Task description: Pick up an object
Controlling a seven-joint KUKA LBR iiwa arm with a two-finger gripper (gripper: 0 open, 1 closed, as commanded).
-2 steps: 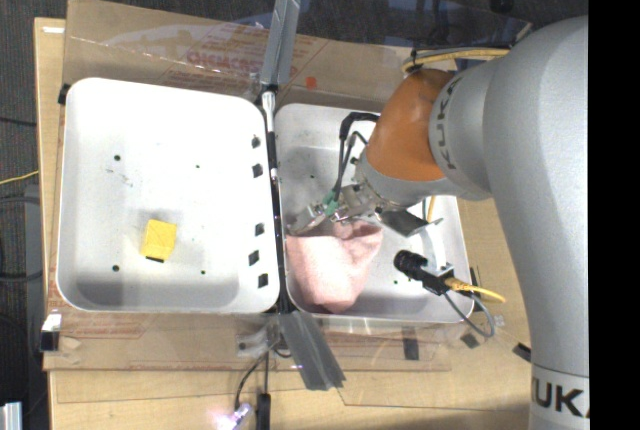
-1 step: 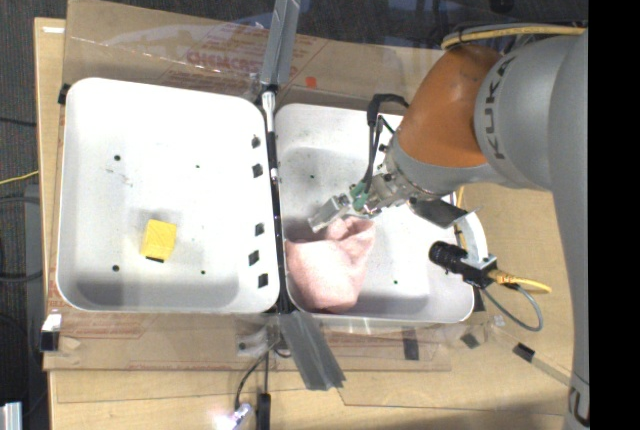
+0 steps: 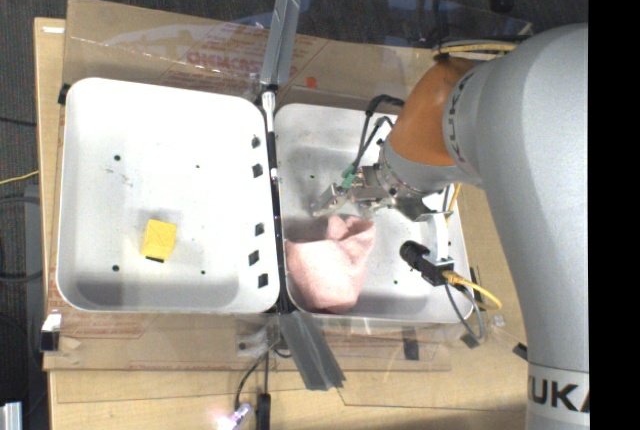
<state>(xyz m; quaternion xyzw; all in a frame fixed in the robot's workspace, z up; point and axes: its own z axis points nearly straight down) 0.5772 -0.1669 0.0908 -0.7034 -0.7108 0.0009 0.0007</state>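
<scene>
Reaching in from the right, arm (image 3: 500,118) w/ orange band hangs over right bin (image 3: 300,133). Gripper (image 3: 340,203) sits just above pink cloth (image 3: 328,268), touching or nearly so at its upper edge; can't tell which. Cloth lies at front-left of right bin. Yellow block (image 3: 159,240) rests in left bin (image 3: 90,118), front-left area, well apart from gripper. Both bins on desk (image 3: 48,48).
</scene>
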